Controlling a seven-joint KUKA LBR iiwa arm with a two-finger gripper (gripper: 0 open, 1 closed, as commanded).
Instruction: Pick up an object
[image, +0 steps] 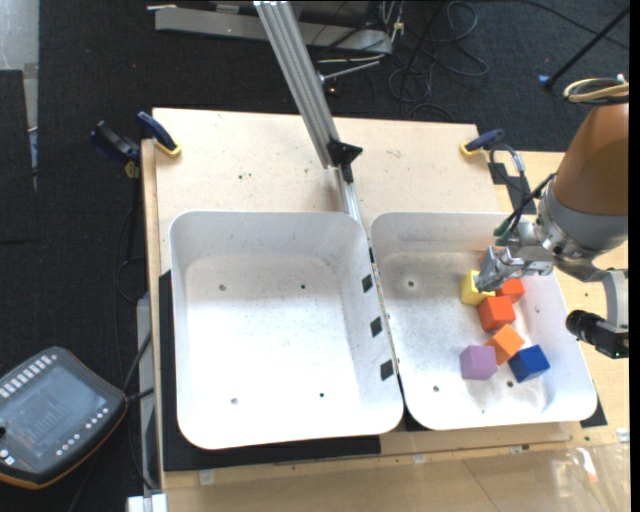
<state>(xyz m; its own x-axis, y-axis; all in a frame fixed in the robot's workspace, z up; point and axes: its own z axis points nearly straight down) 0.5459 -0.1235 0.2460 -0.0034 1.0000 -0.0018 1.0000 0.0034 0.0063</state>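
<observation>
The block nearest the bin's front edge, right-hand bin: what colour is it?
Blue. The blue block sits beside the purple block, plainly seen in the camera view.

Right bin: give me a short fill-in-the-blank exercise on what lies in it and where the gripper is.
1. All the blocks lie in the ____ bin.
2. The block nearest the view's bottom right, beside the purple block, is ____.
3. The gripper hangs over the ____ block, at the top of the cluster.
4. The number of orange blocks in the cluster is ____.

Missing words: right; blue; yellow; three
</observation>
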